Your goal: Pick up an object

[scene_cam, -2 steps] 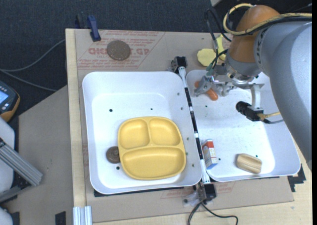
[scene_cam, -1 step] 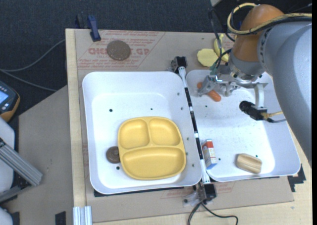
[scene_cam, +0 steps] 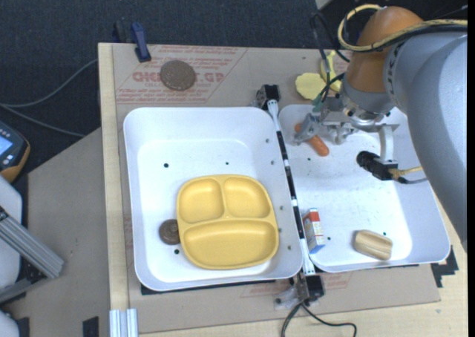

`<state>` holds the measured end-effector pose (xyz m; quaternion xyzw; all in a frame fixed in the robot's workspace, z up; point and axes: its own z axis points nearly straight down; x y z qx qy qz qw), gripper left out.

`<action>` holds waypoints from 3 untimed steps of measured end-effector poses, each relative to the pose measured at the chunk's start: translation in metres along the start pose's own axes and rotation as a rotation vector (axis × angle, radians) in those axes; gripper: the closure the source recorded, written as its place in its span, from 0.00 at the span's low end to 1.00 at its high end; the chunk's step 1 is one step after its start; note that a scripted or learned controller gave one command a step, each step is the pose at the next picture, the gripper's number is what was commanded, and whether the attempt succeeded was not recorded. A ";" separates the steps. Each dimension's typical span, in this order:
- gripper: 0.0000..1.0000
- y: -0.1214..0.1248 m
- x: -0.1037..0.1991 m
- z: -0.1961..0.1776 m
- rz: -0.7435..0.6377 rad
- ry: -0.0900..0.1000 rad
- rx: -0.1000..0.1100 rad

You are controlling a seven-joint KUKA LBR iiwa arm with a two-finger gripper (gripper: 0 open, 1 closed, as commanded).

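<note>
My gripper (scene_cam: 320, 126) is down in the far left corner of the right bin (scene_cam: 415, 254), right over a small orange carrot-like piece (scene_cam: 318, 145). The orange piece lies on the bin floor, partly hidden by the gripper's body. A tan bread-like block (scene_cam: 372, 244) rests near the front right of the same bin. A small red and white box (scene_cam: 313, 228) lies against the bin's left wall at the front.
The left bin (scene_cam: 148, 135) holds a yellow divided plate (scene_cam: 225, 220) and a small brown round thing (scene_cam: 169, 231) beside it. A yellow lump (scene_cam: 309, 85) and a brown disc (scene_cam: 177, 74) lie on the cardboard behind the bins. A black cable plug (scene_cam: 375, 165) hangs off the wrist.
</note>
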<state>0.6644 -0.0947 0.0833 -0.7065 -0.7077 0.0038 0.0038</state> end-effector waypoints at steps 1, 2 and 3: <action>0.00 0.000 0.001 0.000 0.001 0.000 0.000; 0.00 0.000 -0.001 0.000 0.001 0.000 0.000; 1.00 0.001 0.000 -0.011 -0.001 0.000 -0.003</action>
